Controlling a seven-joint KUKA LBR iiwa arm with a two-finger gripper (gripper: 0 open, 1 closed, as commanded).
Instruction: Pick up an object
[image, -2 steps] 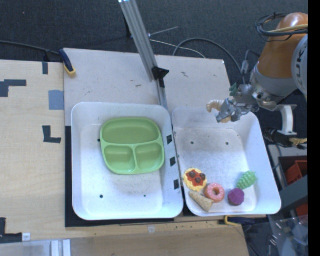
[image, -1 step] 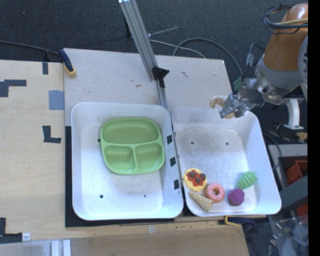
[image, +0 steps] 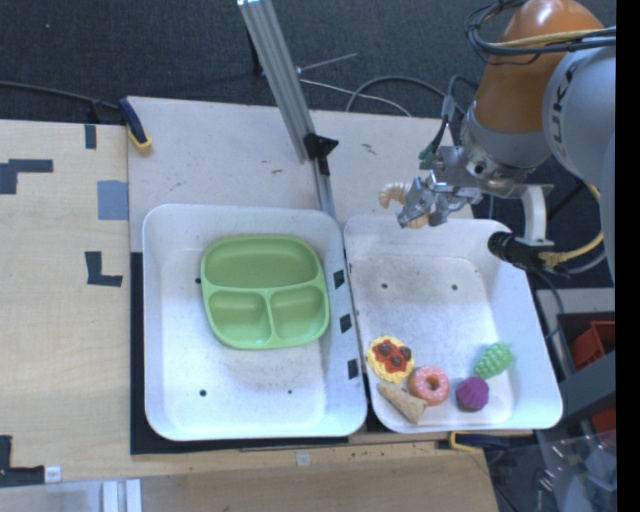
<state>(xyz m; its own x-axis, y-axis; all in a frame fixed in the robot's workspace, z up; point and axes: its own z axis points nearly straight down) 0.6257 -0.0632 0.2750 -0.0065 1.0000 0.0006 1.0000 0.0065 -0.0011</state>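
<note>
A: Nearest, right bin (image: 520, 300): we are listing cone (image: 401, 402), pizza slice (image: 389, 357), donut (image: 431, 384), purple piece (image: 472, 394), green piece (image: 493, 359).

B: Left bin (image: 165, 330): green tray (image: 265, 290). Farther, the end effector (image: 425, 208) is hovering over the right bin's far rim; we cannot tell its state.

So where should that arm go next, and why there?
Probably toward the near end of the right bin and then down. The gripper hangs over that bin's far edge, while the toys, a pizza slice, doughnut, purple piece and green piece, cluster at the near end.
</note>
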